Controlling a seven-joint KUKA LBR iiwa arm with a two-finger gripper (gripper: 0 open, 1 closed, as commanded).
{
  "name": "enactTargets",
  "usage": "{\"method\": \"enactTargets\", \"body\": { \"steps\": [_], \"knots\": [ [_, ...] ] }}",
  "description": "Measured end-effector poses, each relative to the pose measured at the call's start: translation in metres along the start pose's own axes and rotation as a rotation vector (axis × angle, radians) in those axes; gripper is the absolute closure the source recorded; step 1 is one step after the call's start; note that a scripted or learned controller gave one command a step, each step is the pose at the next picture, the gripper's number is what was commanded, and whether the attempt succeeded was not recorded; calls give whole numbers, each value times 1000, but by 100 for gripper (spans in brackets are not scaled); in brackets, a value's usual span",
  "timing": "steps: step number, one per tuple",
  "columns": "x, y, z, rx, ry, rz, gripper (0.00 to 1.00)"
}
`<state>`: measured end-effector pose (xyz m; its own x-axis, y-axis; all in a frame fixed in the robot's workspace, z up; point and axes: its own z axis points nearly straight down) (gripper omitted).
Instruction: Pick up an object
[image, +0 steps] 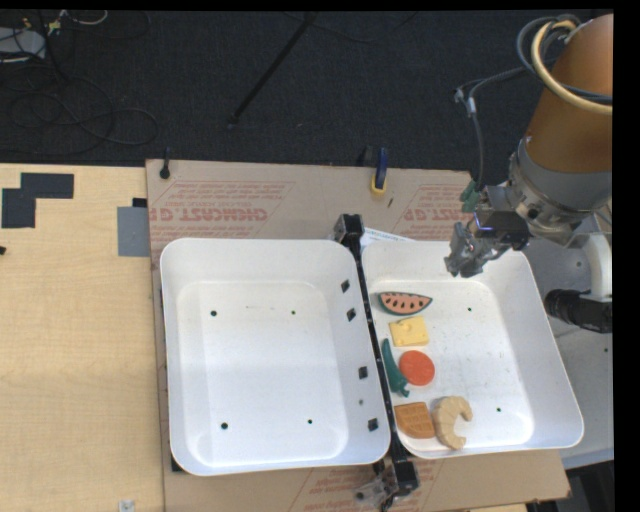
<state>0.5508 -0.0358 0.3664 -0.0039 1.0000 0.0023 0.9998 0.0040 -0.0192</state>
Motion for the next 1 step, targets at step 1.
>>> {"method": "enactTargets", "body": {
  "steps": [1],
  "knots": [
    [61, -12, 121, -1, 0, -2, 100]
  ]
}}
